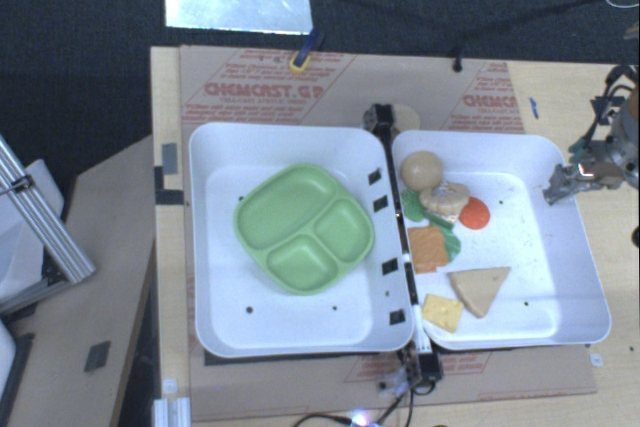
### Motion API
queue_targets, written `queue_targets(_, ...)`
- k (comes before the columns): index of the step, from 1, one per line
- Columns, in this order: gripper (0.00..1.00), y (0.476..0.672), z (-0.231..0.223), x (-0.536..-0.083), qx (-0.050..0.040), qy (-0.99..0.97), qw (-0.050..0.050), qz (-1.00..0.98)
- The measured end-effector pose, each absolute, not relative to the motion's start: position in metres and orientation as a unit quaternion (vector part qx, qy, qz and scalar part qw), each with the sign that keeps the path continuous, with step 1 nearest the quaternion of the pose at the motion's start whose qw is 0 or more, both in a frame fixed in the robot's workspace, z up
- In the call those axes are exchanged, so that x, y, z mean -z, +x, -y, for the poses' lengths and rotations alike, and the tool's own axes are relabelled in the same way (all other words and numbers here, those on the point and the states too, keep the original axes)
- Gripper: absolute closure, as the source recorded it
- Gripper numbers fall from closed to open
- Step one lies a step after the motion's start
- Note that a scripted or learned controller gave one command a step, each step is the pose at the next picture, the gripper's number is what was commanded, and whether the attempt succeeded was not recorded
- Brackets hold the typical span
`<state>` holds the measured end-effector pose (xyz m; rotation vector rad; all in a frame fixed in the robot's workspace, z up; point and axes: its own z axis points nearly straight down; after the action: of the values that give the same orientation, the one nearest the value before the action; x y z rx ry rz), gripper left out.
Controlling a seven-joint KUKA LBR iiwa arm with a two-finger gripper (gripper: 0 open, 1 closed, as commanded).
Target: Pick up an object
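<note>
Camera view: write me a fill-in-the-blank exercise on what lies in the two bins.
1. The green divided plate lies in the ____ bin.
2. The divided plate has ____ compartments.
3. The tan wedge lies in the right bin, next to a small ____ block.
4. The pincer is at the right bin's ____ edge.

Missing words: left; three; yellow; right

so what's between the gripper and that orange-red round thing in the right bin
Bare white bin floor, seen in the camera view. The gripper sits at the bin's right rim; the orange-red round piece lies left of it.
</note>
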<state>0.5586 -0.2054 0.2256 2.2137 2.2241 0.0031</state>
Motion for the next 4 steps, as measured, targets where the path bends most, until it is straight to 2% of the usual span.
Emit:
queue_targets(2,1.0,0.561,0.108,-0.21,-0.0008,0.704,0.0,-0.71)
queue_targets(3,1.0,0.563,0.044,-0.216,-0.0015,0.703,0.0,-0.711)
queue_targets(4,1.0,0.56,-0.002,-0.214,-0.0009,0.704,-0.001,-0.71)
